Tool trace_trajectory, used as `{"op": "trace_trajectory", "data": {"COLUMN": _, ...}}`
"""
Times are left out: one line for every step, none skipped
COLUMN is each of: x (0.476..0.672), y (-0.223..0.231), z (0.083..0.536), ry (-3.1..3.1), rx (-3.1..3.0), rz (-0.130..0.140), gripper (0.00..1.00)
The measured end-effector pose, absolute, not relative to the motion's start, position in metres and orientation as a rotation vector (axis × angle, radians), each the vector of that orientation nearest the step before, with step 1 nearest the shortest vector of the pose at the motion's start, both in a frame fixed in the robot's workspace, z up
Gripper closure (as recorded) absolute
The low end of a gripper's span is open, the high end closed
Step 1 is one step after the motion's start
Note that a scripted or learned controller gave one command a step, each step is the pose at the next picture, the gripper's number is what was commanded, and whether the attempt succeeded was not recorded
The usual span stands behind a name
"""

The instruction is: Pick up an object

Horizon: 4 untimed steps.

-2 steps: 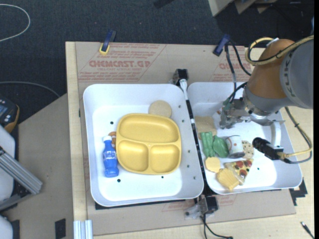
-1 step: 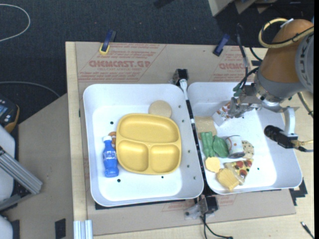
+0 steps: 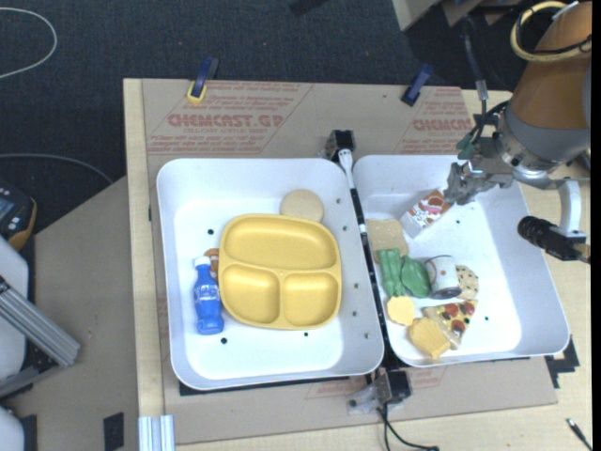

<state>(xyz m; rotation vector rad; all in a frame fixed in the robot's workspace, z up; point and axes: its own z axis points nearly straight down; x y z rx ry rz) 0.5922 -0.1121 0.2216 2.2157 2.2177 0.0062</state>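
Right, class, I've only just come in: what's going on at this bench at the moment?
A grey and orange robot arm reaches in from the right over the right bin. Its gripper hangs at the bin's far end, right beside a small red and white packet; whether it has hold of the packet cannot be told. More toy food lies nearer in that bin, including green pieces and a yellow one. The left bin holds a yellow tray, a blue bottle and a tan disc.
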Motion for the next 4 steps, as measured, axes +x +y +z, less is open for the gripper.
{"op": "trace_trajectory", "data": {"x": 0.617, "y": -0.058, "z": 0.223, "ry": 2.226, "rx": 2.212, "rz": 0.006, "gripper": 1.0}}
{"op": "trace_trajectory", "data": {"x": 0.629, "y": 0.005, "z": 0.228, "ry": 2.228, "rx": 2.212, "rz": 0.006, "gripper": 1.0}}
{"op": "trace_trajectory", "data": {"x": 0.644, "y": 0.061, "z": 0.218, "ry": 2.224, "rx": 2.215, "rz": 0.004, "gripper": 1.0}}
{"op": "trace_trajectory", "data": {"x": 0.642, "y": 0.062, "z": 0.216, "ry": 2.222, "rx": 2.22, "rz": 0.0, "gripper": 1.0}}
